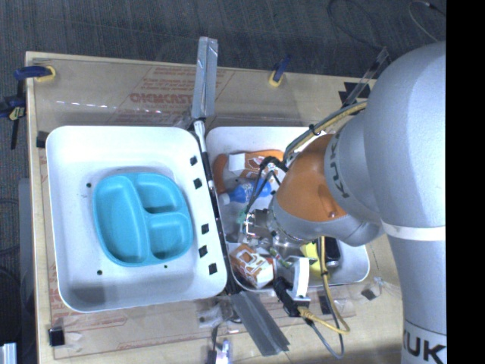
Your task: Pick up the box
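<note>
The grey arm [402, 150], nearest the lens, is bent down over the right bin [227, 139] so that the clutter there can be reached; the left bin [61, 203] is taken up by a blue divided tray [144, 218]; the tool [265, 237] is sunk among the items, its state cannot be told; the box [252, 264], orange and white, is seen at the near edge, just beside the tool.

We read little. On the arm [413, 127], at the lower right of its grey casing, stood large dark letters "KUK", cut off by the frame's lower edge. On the bench [114, 82], beyond the left bin, red print ran upside down, too faint for us to read. The orange-and-white box [252, 266] bore printing too small to make out.
</note>
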`<move>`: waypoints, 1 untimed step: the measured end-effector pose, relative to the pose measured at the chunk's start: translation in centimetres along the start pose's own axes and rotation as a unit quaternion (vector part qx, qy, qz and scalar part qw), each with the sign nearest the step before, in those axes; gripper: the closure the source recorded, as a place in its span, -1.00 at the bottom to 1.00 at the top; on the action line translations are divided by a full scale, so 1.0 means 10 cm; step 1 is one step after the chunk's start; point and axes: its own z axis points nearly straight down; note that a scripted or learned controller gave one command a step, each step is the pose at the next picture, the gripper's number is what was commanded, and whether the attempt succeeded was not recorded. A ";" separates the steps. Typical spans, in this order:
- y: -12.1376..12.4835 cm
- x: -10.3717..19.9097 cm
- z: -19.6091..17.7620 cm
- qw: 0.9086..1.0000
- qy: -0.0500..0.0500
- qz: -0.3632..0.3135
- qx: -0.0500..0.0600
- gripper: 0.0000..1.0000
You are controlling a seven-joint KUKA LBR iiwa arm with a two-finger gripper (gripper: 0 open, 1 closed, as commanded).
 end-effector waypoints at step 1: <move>-0.07 0.31 -1.00 0.989 0.002 -0.145 0.000 1.00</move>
